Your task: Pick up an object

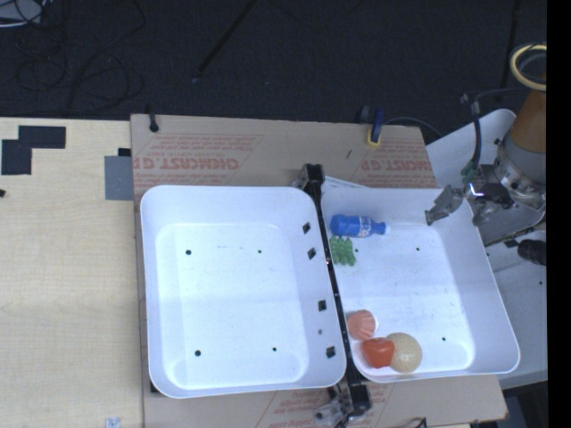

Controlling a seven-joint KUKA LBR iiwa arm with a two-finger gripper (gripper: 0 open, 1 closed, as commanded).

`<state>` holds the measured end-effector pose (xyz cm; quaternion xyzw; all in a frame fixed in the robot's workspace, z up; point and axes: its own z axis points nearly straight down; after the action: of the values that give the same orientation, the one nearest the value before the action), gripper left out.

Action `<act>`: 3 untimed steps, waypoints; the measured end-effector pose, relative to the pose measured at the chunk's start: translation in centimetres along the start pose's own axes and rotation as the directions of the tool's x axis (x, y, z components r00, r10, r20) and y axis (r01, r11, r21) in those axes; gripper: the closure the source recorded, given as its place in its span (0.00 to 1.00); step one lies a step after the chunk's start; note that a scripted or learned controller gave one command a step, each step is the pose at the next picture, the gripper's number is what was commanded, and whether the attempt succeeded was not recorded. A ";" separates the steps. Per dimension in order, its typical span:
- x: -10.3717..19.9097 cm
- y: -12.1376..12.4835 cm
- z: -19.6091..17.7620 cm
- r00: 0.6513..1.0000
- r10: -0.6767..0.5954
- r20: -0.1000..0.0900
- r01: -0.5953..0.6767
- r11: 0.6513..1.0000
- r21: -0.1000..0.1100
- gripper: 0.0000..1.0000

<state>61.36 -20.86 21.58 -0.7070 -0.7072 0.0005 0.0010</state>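
Two bins sit side by side; the right bin [464, 275] holds everything. A blue bottle [357, 226] lies at its far left corner, well apart from the gripper [464, 199], which hovers over the far right rim with its jaws spread open, gripping nothing.
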 end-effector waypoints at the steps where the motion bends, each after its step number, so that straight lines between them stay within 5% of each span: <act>1: -0.4 0.2 0.0 1.000 -0.001 0.002 0.001 1.000 -0.002 0.00; 3: -0.3 -0.2 1.2 1.000 -0.001 0.001 0.001 1.000 0.001 0.00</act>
<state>61.12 -21.20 20.39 -0.7067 -0.7076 0.0012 0.0012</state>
